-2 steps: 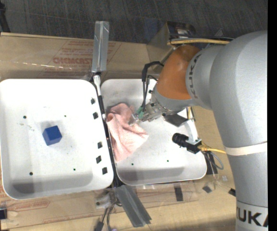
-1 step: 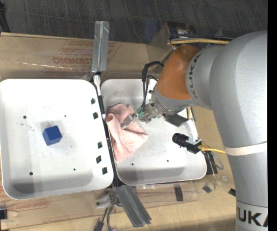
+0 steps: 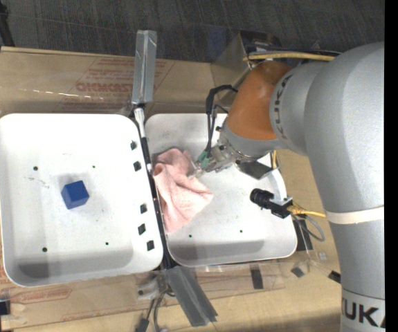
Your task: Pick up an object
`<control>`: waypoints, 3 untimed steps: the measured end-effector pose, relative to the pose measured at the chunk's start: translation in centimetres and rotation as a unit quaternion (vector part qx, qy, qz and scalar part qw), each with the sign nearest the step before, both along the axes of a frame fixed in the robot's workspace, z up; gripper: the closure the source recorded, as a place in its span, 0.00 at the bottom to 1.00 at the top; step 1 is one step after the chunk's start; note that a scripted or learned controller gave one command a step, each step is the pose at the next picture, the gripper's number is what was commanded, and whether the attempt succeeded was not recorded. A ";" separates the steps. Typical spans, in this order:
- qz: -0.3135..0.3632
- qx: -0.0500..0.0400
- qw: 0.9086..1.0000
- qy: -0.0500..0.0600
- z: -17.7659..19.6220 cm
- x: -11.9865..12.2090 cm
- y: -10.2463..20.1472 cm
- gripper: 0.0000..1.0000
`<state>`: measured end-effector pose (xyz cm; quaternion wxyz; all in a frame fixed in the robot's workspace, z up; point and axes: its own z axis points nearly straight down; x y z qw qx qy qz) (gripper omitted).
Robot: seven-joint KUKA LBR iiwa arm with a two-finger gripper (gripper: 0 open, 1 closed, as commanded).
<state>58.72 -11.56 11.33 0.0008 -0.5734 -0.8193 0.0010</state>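
Camera view: hand (image 3: 204,163) at pink cloth (image 3: 178,189), rt bin (image 3: 254,244).

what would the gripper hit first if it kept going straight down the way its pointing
Most likely the pink cloth. The gripper points down and toward the divider, right at the cloth's upper edge in the right-hand bin. Depth is hard to judge from above, so it may already be touching the cloth.

Bench (image 3: 39,75), prob. cardboard-topped, carries 2 white bins: left bin (image 3: 19,254) & right bin (image 3: 219,251), touching.
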 end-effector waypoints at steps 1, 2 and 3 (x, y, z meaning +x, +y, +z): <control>0.000 0.000 1.000 0.000 0.0 0.0 0.0 0.00; 0.005 0.000 1.000 0.000 -2.1 0.5 1.6 0.00; 0.005 0.000 1.000 0.000 -2.1 0.5 1.6 0.00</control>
